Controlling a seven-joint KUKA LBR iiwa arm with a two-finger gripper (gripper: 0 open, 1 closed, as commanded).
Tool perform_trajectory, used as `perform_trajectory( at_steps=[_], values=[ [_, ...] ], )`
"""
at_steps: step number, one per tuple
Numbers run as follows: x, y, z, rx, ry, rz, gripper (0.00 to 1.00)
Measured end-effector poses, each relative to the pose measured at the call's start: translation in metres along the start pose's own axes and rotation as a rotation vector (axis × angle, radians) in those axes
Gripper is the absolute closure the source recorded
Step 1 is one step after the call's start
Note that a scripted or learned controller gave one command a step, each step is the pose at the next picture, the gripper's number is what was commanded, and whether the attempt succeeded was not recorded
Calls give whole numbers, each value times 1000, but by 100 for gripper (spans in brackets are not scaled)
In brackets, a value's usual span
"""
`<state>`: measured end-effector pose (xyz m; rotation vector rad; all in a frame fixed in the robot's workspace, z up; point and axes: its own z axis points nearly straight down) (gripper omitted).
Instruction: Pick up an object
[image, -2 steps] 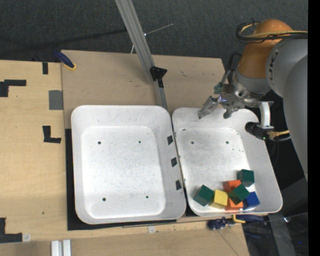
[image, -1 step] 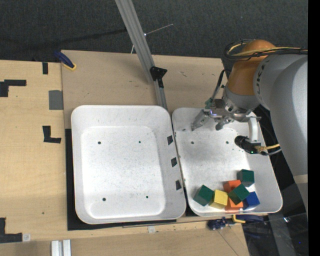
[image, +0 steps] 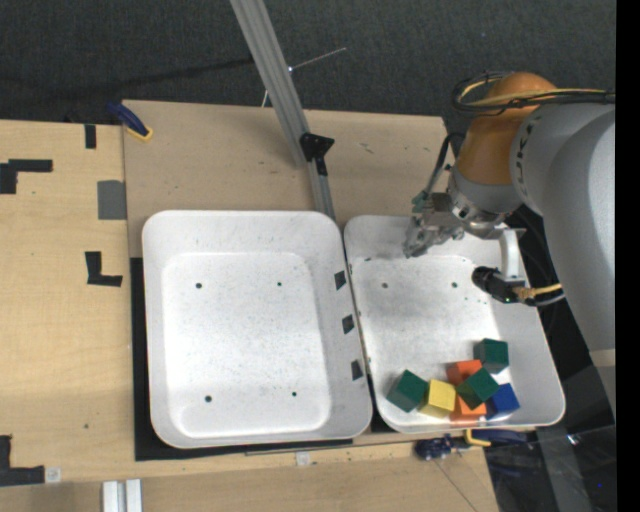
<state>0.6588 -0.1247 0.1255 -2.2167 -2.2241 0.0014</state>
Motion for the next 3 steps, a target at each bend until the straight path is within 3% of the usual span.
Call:
perform_trajectory(
  at_steps=[3],
  values=[
    [0, -10, -128, -5, 0, 1, 100]
  ],
)
